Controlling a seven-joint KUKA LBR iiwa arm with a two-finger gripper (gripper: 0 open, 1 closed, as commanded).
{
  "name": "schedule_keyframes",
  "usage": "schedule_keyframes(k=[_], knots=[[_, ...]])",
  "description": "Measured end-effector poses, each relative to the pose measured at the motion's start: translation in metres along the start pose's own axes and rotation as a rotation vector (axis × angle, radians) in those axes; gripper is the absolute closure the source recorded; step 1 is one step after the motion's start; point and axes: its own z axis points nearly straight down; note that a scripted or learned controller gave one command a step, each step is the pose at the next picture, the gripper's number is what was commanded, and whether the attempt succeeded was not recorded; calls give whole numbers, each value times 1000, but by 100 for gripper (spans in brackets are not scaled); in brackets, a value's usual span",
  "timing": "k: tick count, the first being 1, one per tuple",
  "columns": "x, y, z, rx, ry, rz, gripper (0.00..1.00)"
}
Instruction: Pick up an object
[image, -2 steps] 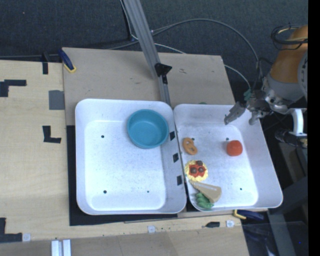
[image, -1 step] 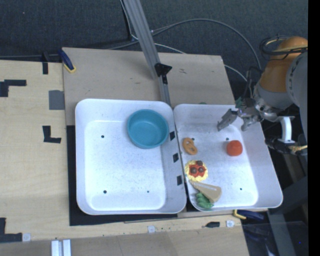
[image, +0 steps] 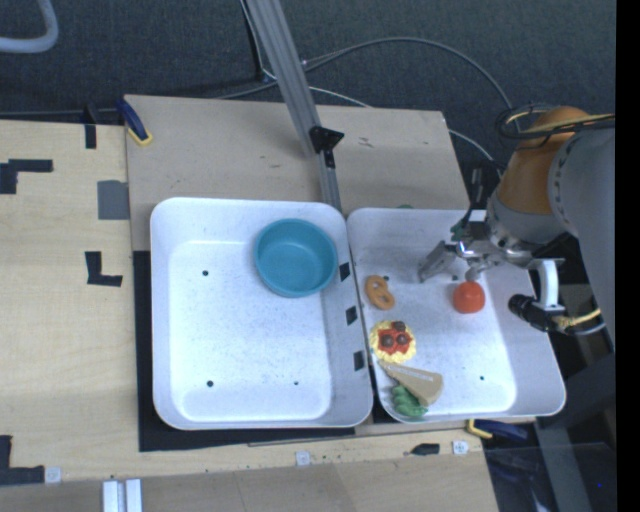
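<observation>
Two white bins sit side by side on the bench, and in the right bin (image: 520, 395) the gripper (image: 455, 268), fingers spread wide, hovers just beside a red tomato (image: 468, 297).

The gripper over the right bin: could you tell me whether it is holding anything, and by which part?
Nothing is held: the gripper hangs above the red ball, fingers open.

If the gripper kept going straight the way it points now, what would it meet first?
Judging by this slanted view, the gripper points down into the right bin, so it would likely meet bare bin floor first, just left of the red ball. Depth is unclear.
</observation>
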Motion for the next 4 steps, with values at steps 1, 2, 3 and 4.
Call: schedule_keyframes(k=[1, 2, 3, 4], knots=[[1, 0, 15, -3, -1, 0, 0], [-1, 0, 4, -3, -3, 2, 100], [5, -4, -55, -9, -2, 0, 100], [8, 2, -99, -7, -2, 0, 100]])
